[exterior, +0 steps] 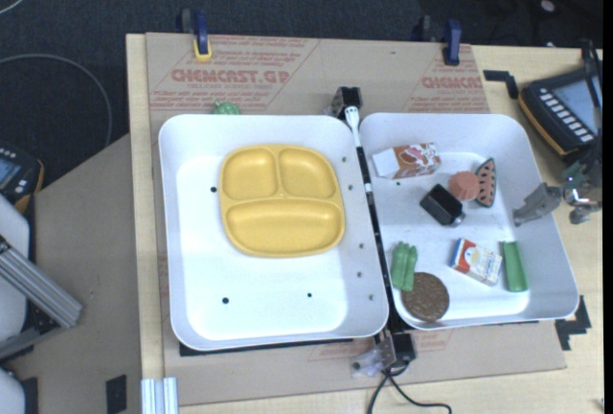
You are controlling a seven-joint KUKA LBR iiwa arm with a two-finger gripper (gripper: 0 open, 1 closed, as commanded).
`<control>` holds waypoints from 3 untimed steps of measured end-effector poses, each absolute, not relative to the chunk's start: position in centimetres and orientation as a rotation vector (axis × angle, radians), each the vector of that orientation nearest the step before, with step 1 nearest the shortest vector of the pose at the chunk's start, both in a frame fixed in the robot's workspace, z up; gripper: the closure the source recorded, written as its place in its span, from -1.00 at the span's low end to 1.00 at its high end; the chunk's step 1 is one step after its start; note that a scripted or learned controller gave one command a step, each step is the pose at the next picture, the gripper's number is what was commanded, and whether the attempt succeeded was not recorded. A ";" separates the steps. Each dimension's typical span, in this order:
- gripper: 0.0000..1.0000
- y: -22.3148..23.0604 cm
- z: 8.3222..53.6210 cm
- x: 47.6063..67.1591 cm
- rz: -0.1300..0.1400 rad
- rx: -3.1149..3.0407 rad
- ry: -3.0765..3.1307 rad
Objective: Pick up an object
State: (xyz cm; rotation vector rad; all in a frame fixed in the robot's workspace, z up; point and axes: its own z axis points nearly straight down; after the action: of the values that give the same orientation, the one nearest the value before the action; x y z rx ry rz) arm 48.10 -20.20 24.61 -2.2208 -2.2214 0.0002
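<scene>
End effector (544, 201) sits at the right bin's (450, 126) right rim, empty; whether open or closed cannot be told. Risk: crowded items may cause a nudge or double grab. Right bin holds black block (442, 204), green bar (513, 266), carton (476, 261), brown disc (426, 296). Left bin (192, 240) holds yellow tray (281, 199)

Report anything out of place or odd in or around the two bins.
One small green object lies on the board behind the left bin, outside both bins. Everything else sits inside: the yellow plate left, small items in the right bin.
</scene>
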 end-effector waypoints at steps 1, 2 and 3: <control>-1.00 -17.4 10.7 47.7 0.007 -2.210 -2.214; -1.00 -12.8 8.8 48.6 -0.001 -2.231 -2.232; -1.00 -11.0 8.8 50.8 -0.003 -2.231 -2.231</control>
State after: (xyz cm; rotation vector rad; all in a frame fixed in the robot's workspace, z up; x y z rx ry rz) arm 50.77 -10.96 8.81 -2.2315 -2.2308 -0.0029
